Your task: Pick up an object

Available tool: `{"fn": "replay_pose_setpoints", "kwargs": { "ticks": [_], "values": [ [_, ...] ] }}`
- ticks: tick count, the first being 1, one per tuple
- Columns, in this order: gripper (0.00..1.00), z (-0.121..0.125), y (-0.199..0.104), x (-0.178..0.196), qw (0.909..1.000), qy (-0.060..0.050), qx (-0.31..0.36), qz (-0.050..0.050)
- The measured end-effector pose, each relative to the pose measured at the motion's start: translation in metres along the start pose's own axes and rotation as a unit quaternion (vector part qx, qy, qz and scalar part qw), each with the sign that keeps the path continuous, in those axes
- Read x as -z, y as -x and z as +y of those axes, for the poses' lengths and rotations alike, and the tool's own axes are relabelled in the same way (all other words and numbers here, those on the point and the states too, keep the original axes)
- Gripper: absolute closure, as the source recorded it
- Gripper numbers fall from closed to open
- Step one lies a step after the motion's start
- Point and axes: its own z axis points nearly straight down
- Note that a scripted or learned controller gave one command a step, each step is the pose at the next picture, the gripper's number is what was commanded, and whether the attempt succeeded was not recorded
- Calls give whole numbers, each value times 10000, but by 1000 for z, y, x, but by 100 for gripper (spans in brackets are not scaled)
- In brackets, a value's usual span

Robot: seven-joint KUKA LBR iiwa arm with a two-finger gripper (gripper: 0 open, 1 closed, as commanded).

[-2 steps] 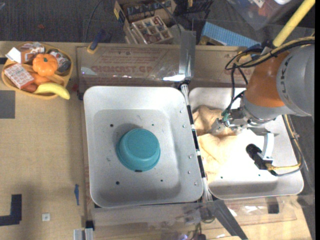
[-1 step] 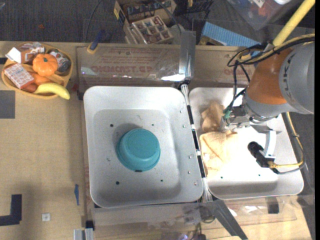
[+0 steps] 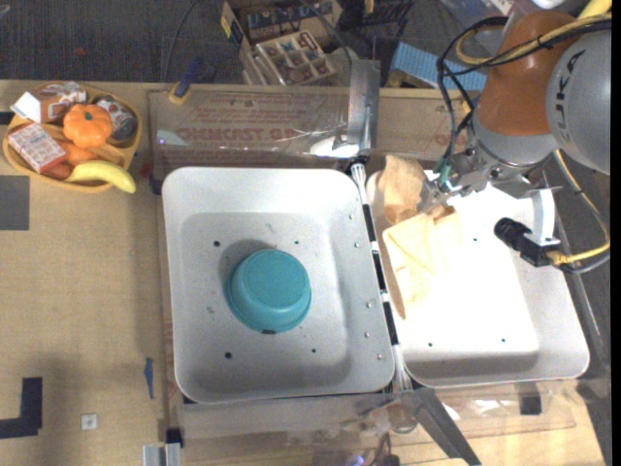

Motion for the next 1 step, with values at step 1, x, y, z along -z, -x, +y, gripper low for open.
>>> {"fn": "replay_pose_setpoints", "kwargs": {
  "ticks": [1],
  "values": [
    [100,35,11,1,9818,15,1900,-10]
  ]
}}
